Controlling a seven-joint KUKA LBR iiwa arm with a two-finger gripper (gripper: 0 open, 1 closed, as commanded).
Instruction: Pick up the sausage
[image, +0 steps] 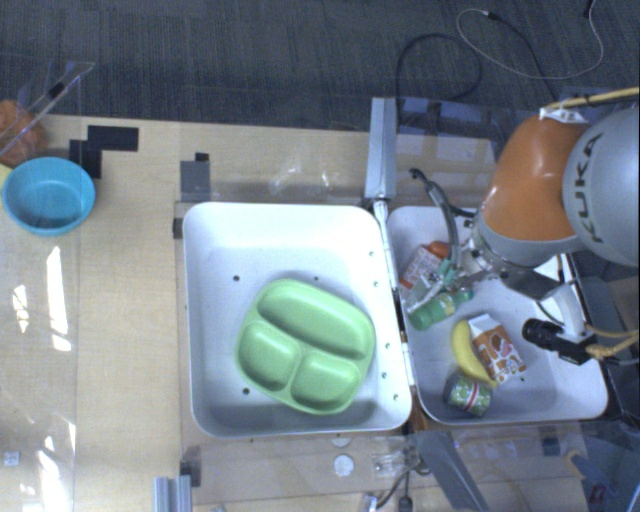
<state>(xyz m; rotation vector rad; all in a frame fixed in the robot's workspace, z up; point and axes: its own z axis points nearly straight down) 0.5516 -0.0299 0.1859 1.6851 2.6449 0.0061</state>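
Two shallow white bins sit side by side on the worktop: the left bin (196, 330) holds a green three-compartment plastic tray (305, 345), and the right bin (560, 395) holds the clutter. The grey arm with the orange band (535, 185) reaches over the right bin's upper half. I cannot tell whether its jaws are apart or together. A small reddish-orange piece (437, 250), which I take for the sausage, lies right by the jaws, toward the far wall, touching a red-and-white packet (420, 268). It is mostly hidden, so its long axis is unclear. A yellow banana (463, 352) lies nearer me.
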